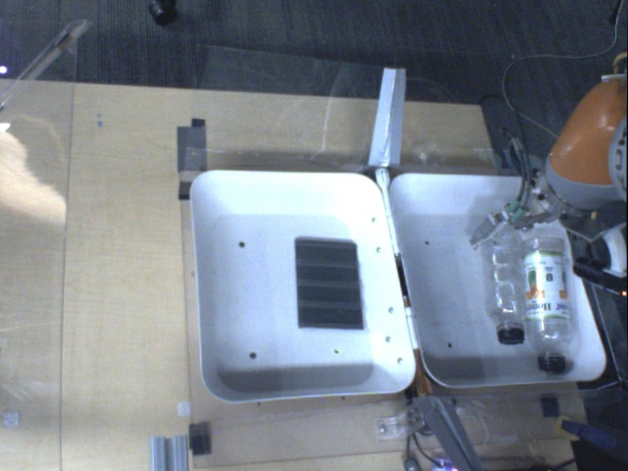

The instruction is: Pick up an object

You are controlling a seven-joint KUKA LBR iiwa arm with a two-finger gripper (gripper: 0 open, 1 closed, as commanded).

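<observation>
**Clear plastic bottles lie just below the claw in the right bin**

White and shallow, the left plastic bin (pixel 226 292) carries one thing: a dark grey, ribbed rectangular block (pixel 329 283) lying flat near its middle, well apart from every wall, with its long side running away from the camera. A raised rim divides this bin from its neighbour.

The right white bin (pixel 442 263) holds the likelier targets. Two clear plastic bottles lie side by side toward its right wall, touching or nearly so. The left one, an unlabelled clear bottle (pixel 506 287), has its black cap pointing toward the near rim. The right one, a clear bottle with a white, green and orange label (pixel 548 297), lies parallel, its black cap also at the near end and close to the bin's near right corner. Both long axes run from far to near, roughly in line with the bin's side walls.

The grey arm with its orange band (pixel 589 145) reaches in from the right, and its two-finger gripper (pixel 515 214) sits over the far ends of the bottles, at their bases rather than their caps. Whether its fingers are spread or closed I cannot tell, since wiring and glare blur them, and nothing is visibly held between them.

Judging from this, the bottles lie toward the near rim from the claw. Open floor lies to the bottles' left; the right wall crowds the labelled one.
</observation>
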